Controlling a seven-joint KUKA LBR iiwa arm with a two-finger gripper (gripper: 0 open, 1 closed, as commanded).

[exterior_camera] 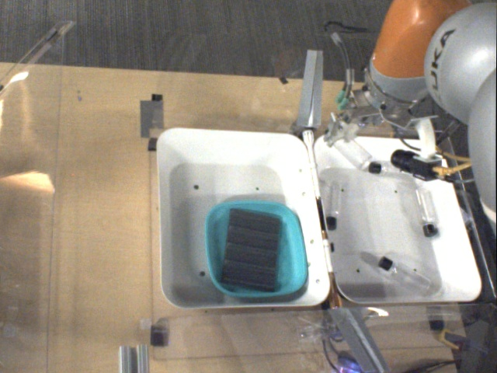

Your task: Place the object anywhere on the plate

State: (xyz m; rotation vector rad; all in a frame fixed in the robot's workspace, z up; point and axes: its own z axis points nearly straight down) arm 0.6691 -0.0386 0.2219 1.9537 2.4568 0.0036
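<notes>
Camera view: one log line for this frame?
object: dark ridged block on teal plate | plate: left bin | arm: above right bin far edge | gripper: fingers unclear

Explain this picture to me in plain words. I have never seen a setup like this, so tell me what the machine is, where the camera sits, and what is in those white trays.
The camera sits above a wooden bench, looking down at a slant. The grey and orange shape at upper right is a robot arm, reaching in from that side. Its gripper, a two-finger claw, hangs over the far left corner of the right bin; nothing can be seen between its fingers. The bench carries two shallow white bins side by side. The left bin holds a teal plate with a dark ribbed block lying on it. The right bin holds a few clear tube-like pieces with dark ends, too small to name.
</notes>
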